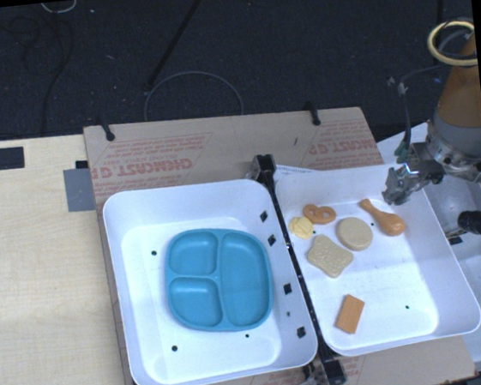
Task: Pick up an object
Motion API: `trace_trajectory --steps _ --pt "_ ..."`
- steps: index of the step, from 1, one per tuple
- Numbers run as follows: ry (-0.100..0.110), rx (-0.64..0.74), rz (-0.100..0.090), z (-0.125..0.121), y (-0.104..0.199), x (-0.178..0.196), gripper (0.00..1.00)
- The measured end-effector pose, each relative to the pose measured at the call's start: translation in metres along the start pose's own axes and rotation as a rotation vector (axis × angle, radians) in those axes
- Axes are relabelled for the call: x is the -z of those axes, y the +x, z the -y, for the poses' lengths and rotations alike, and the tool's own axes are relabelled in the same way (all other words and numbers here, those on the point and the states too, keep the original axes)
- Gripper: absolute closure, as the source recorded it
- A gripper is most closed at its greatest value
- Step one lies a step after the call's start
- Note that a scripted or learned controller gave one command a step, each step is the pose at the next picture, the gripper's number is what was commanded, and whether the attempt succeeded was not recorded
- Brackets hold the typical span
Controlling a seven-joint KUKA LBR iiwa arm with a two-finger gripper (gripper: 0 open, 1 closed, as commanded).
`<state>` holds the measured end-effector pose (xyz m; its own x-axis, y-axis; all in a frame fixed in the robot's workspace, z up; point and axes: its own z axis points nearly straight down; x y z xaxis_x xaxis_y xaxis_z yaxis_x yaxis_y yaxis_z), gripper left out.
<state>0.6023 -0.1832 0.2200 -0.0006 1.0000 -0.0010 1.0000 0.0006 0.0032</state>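
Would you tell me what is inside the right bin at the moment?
Right bin: pretzel, yellow piece, round cookie, drumstick, cracker, orange block. Nothing covers them.

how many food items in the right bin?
6, all in the right bin: pretzel, yellow piece, drumstick, round cookie, cracker, orange block nearest the front. None look hidden.

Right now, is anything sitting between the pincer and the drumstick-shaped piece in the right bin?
Nothing visible. The pincer hovers at the right bin's upper right rim, and the orange drumstick is the nearest piece, with bare bin floor between. The round cracker lies beyond it.
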Motion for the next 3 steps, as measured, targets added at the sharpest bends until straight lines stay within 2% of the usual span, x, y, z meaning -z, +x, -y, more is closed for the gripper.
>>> trace_trajectory --steps 1,2,3 --pt "0.007 0.004 -0.004 0.008 0.058 -0.008 1.0" --pt "0.008 0.003 -0.003 0.022 0.115 -0.003 1.0" --pt "0.008 0.003 -0.004 0.025 0.168 -0.012 1.0"
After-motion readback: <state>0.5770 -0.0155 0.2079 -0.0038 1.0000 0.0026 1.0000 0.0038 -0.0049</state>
